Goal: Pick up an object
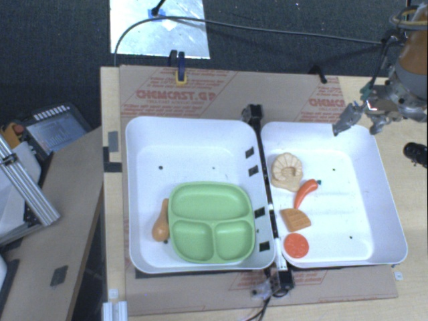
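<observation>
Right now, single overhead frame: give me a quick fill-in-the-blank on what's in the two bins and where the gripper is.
1. The green divided tray sits in the ____ bin as the camera sees it.
2. The red pepper lies in the right bin, between the pale shell-shaped piece and the ____ wedge.
3. The round red-orange piece lies near that bin's ____ edge.
4. The gripper hovers over the right bin's far ____ corner.

Missing words: left; orange; near; right
</observation>
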Tool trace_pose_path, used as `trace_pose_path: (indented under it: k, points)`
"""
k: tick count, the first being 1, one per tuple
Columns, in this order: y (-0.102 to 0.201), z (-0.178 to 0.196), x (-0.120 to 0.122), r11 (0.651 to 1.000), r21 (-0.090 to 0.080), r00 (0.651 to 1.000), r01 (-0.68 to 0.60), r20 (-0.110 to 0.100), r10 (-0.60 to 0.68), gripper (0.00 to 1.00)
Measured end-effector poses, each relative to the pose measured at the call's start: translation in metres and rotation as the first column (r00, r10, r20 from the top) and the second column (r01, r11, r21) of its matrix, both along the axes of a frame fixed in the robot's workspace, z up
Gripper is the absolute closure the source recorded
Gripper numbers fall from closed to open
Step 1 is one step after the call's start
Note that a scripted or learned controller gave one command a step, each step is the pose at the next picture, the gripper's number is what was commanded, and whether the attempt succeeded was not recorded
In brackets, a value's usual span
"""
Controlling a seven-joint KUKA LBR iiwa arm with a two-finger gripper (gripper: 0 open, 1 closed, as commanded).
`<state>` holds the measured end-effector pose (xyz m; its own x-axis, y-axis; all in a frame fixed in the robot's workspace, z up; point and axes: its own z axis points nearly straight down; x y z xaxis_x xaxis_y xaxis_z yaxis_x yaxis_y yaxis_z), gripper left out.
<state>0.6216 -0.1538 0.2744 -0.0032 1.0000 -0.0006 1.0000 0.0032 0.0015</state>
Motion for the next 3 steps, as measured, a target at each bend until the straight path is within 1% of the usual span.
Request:
trace_pose_path:
  k: [1,2,3]
  points:
    - [0.002,-0.061,-0.004,1.0,0.001,1.0,0.002,-0.004,-0.002,0.0]
    - [0.012,-0.117,-0.005,1.0,0.001,1.0,-0.001,-0.004,0.001,0.0]
    - [0.013,-0.159,-0.009,1.0,0.001,1.0,0.002,-0.003,-0.002,0.0]
